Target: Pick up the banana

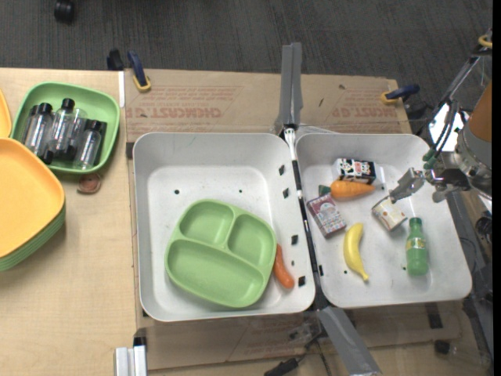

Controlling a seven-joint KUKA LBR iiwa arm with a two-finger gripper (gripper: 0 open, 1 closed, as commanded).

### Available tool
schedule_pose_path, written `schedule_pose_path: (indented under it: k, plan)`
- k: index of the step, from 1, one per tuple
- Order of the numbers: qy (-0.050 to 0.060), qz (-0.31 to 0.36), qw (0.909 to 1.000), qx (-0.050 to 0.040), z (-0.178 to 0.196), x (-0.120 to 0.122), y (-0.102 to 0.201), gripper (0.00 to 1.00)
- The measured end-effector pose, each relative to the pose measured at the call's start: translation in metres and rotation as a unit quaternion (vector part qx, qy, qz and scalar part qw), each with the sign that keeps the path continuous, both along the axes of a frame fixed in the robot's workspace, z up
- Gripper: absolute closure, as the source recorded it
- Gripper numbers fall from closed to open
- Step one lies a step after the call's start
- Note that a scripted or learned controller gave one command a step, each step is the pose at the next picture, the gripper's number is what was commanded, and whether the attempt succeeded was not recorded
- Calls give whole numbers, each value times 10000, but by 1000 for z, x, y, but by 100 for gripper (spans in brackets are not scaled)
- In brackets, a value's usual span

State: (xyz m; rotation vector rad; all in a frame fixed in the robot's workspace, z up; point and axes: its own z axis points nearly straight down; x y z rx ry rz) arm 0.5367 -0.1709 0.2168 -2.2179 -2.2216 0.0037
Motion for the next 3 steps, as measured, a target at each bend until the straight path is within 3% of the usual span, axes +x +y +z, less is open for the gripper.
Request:
schedule_pose_path:
  k: [1,2,3]
  plan:
    - [0,339,9994,4,-116,-14,40,0]
    - [-2,1559,9878,10,-126,-59,56,0]
    - [-6,1530,9882,8,-117,-59,55,100]
